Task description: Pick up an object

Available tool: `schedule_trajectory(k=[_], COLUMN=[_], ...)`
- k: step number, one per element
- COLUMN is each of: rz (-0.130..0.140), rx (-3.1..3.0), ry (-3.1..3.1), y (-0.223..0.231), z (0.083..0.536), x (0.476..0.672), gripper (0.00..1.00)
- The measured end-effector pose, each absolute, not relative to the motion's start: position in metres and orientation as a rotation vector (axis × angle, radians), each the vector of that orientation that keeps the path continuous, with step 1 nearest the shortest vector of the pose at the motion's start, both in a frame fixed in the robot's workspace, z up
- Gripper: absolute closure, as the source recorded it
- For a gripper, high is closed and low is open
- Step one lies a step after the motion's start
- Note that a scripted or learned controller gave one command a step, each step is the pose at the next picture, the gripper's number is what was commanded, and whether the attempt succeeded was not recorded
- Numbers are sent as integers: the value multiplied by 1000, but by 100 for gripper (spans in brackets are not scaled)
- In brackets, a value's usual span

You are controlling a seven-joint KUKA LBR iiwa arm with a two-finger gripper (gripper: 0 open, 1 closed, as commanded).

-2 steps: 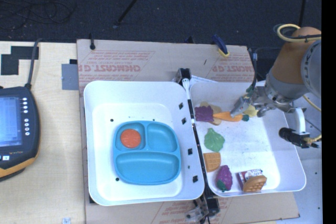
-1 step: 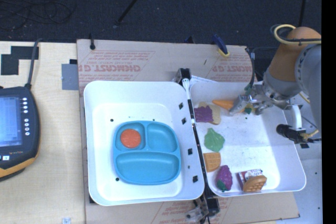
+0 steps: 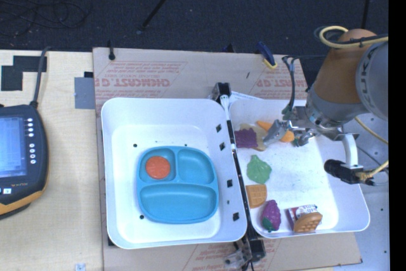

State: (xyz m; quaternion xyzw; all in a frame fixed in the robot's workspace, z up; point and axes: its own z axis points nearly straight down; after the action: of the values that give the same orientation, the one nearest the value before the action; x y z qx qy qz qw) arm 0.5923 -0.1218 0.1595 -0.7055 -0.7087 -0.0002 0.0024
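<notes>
My gripper (image 3: 287,134) is low in the right bin (image 3: 346,216), near its far side. Its fingers (image 3: 274,132) stand apart, so it is open. A small orange piece (image 3: 289,135) lies between them; I cannot tell whether they touch it. Just left of the gripper lie a yellow-orange bit (image 3: 263,125) and a purple toy (image 3: 246,138). Nearer the front are a green toy (image 3: 258,169), an orange block (image 3: 256,195), purple grapes (image 3: 271,215) and a waffle-like piece with a small packet (image 3: 307,220).
The left bin (image 3: 120,136) holds a blue divided plate (image 3: 181,197) with a round orange-red item (image 3: 158,167) in its far-left compartment. A black divider strip (image 3: 228,162) runs between the bins. A handheld pendant (image 3: 16,155) lies at the bench's left edge.
</notes>
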Motion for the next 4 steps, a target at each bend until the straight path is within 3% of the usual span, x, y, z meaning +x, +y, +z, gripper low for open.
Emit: schedule_trajectory(k=[1, 2, 3, 4], rz=[0, 4, -4, 7], rx=[-2218, -2218, -2219, -2220], ry=[-2226, -2213, -2227, -2215], y=[-142, -96, -82, -95], z=[127, 87, 88, 87], x=[646, 544, 618, 570], gripper=[0, 0, 0, 0])
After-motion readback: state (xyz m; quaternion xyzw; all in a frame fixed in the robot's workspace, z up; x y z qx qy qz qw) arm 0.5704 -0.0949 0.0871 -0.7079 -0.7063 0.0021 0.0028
